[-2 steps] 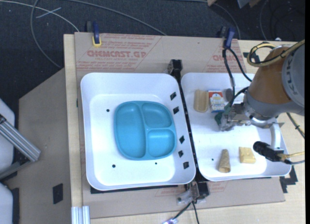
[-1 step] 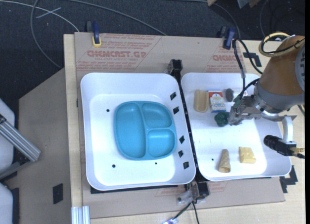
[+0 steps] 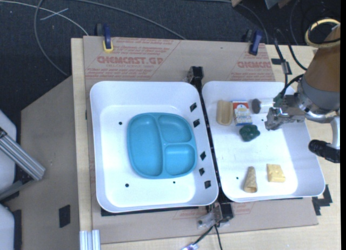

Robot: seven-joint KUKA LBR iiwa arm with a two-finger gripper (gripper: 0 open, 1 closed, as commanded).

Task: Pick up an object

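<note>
The right bin [image 3: 303, 151] holds several small objects: a tan roll [image 3: 224, 112], a small red, white and blue carton [image 3: 241, 112], a small grey piece [image 3: 255, 104], a dark green lump [image 3: 249, 132], a tan cone [image 3: 250, 179] and a yellow block [image 3: 275, 172]. My gripper [image 3: 272, 120] hangs over the bin's upper right part, just right of the green lump and the carton. Nothing shows between its fingers.
The left bin [image 3: 108, 135] holds a blue divided plate [image 3: 162, 145]. A black divider with clips runs between the bins. Blue clamps [image 3: 107, 37] sit at the board's back edge. Cables lie on the dark floor behind.
</note>
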